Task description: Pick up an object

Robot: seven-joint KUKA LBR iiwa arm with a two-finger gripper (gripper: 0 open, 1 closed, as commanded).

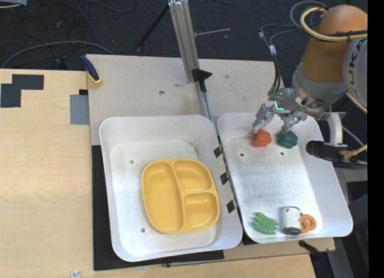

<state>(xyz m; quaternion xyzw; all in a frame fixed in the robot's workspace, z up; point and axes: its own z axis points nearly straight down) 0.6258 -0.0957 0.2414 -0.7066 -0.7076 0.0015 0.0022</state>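
My gripper point(275, 122) hangs over the far end of the right bin point(270, 178), open, with its fingers spread wide and nothing between them. A small red object point(261, 139) lies just under the left finger point(260, 117). A dark green object point(288, 140) lies just under the right finger point(291, 124). I cannot tell whether either finger touches its object. At the near end of the same bin lie a light green leafy piece point(264, 223), a small white and grey can point(291, 220) and an orange ring-shaped thing point(308, 223).
A yellow divided plate point(180, 196) lies in the left bin point(114, 151). An upright aluminium post point(183, 36) stands behind the gap between the bins. The bins' inner rims meet at the middle with black clips point(223, 178).
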